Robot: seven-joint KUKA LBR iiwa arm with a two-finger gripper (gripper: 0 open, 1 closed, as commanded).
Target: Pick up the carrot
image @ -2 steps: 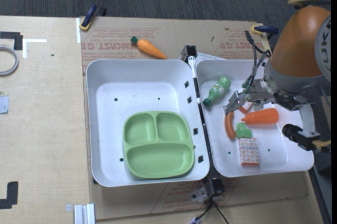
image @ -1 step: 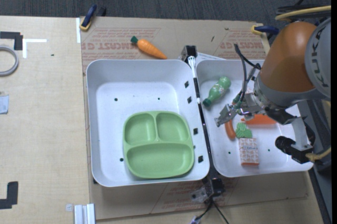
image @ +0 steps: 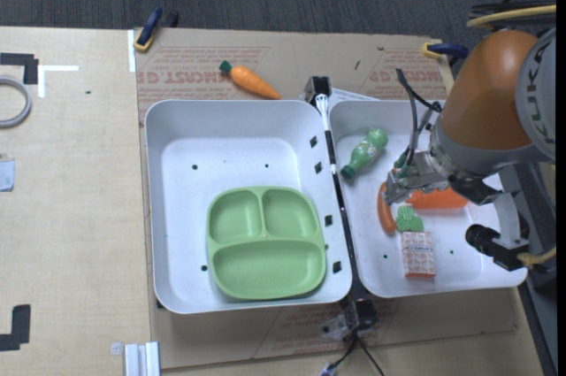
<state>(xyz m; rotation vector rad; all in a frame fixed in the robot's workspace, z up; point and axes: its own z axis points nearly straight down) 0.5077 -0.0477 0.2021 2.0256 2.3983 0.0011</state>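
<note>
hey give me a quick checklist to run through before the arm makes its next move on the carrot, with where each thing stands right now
1. Carrot located: ok. A carrot lies on the cardboard outside both bins, beyond the left bin.
2. End effector near that carrot: not ok. The end effector is low in the right bin.
3. Anything held between the fingers: cannot tell; the arm hides them.
4. Lookalikes: not ok. Two orange items, one thin and one under the wrist, lie by the end effector; what they are is unclear.
5. Clutter near the end effector: not ok. A green bottle and a small carton are close.
</note>
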